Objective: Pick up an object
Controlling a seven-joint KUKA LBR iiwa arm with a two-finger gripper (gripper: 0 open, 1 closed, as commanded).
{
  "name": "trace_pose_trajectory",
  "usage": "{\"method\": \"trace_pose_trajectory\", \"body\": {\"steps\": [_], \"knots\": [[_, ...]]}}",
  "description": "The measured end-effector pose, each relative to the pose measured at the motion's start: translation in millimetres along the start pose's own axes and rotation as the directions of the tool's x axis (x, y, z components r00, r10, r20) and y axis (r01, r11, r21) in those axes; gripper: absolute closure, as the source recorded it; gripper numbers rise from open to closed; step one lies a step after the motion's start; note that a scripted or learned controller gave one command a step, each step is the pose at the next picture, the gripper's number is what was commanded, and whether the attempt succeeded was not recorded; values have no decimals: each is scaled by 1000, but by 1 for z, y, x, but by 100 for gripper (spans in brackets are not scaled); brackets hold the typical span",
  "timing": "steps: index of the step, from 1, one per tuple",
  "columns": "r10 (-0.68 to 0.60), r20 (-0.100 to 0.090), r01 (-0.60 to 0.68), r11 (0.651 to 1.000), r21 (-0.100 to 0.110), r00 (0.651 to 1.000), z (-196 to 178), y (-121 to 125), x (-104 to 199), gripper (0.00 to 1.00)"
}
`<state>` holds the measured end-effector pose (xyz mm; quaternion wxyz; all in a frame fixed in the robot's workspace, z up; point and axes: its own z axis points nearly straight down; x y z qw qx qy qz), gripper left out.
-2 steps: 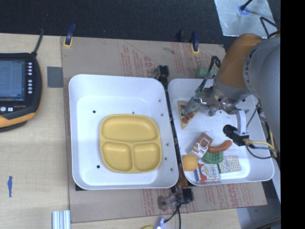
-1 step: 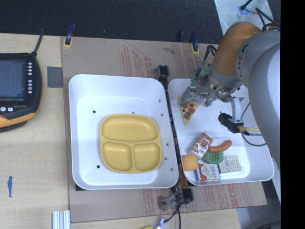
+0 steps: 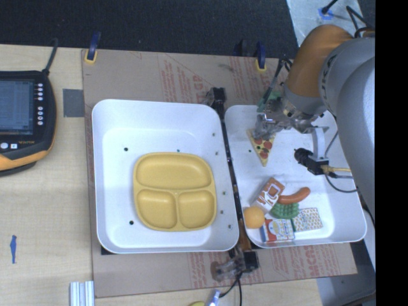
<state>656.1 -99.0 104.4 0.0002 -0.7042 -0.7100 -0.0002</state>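
Yellow plastic makes up the divided tray (image 3: 173, 191) lying flat in the left bin (image 3: 108, 139), with a teach pendant (image 3: 22, 123) well off to its left on the bench. Across the shared rim, the right bin (image 3: 344, 228) holds the pickable things: a toy pizza slice (image 3: 261, 149) near its upper left, and lower down a cluster of an orange ball (image 3: 254, 217), a small red carton (image 3: 270, 193), a sausage (image 3: 293, 196), a green piece (image 3: 285, 210) and two flat cards (image 3: 293, 225) lying close together or touching. The gripper (image 3: 264, 129) hangs just above the wide end of the pizza slice; from this slant I cannot tell whether its fingers are apart or together, nor whether they touch the slice. Judging by that, the step in hand is the approach or grasp on the pizza slice. The next move calls for a firm close on the thin slice and a straight lift, clear of the rim.
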Motion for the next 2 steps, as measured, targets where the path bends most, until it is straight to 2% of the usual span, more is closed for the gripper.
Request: {"method": "trace_pose_trajectory", "body": {"steps": [1, 2], "knots": [[-1, 0, 1, 1000, 1, 1000, 0, 0, 0, 0], [6, 1, -6, 1000, 0, 1000, 12, 0, -27, 0]]}}
